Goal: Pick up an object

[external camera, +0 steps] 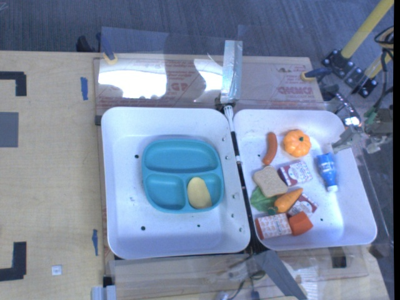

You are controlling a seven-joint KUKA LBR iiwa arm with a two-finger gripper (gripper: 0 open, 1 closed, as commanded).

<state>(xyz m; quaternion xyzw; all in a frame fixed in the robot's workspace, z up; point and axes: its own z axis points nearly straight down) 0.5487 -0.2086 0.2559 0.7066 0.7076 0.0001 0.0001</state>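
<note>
My pincer (342,144) hangs at the right bin's (362,230) right edge; I cannot tell its state. The tube (327,171) lies just below-left, long axis along that edge.

2 white bins on the counter: left bin (119,167) and right bin (356,217). 1 blue divided plate (178,161) w/ 3 compartments in the left bin, and 1 yellow potato-like item (199,192) in its compartment nearest the bin's front right corner. Right bin, approx. 9 items: 1 sausage (270,148), 1 small orange pumpkin (297,143), 1 blue-white tube (327,171), 1 bread slice (270,180), 1 carrot (288,200), 1 green leafy piece (260,200), 1 red-white packet (294,172), 1 red-white can (273,226), 1 red block (300,223). Pile overlaps, so count isn't exact.
</note>
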